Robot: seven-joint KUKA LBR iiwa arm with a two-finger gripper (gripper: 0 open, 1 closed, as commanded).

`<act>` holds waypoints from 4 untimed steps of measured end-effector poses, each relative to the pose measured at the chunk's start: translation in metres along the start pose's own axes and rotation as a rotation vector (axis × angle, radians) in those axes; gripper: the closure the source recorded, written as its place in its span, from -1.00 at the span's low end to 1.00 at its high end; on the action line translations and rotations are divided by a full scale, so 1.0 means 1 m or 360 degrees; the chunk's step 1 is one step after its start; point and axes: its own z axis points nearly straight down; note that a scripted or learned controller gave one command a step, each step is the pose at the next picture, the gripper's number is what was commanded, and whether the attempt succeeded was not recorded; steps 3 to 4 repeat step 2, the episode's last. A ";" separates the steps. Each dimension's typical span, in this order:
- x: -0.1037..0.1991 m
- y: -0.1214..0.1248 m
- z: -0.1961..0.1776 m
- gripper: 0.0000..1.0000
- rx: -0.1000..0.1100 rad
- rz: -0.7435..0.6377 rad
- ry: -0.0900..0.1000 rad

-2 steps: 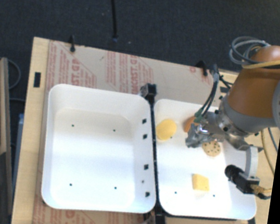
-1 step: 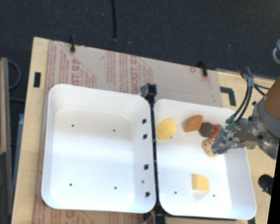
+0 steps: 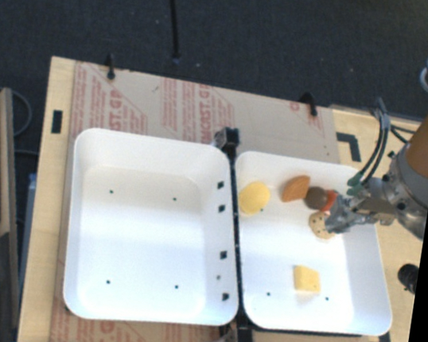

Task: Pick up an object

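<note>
Nearest the camera in the right-hand shallow white bin (image 3: 362, 302) lies a pale yellow foam-like block (image 3: 307, 280). Beyond it the gripper (image 3: 333, 220) hangs low over a small tan speckled round piece (image 3: 321, 224), which sits just left of and under it; whether the jaws are wide or narrow I cannot tell. Farther back lie a brown oval lump (image 3: 317, 197), an orange egg-shaped piece (image 3: 296, 188) and a yellow round disc (image 3: 254, 197).
</note>
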 end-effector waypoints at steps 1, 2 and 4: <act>0.087 -0.004 0.007 1.00 0.0003 -0.0011 0.0003; 0.070 -0.004 -0.081 1.00 -0.0009 0.0001 0.0002; 0.070 -0.004 -0.081 1.00 -0.0009 0.0001 0.0002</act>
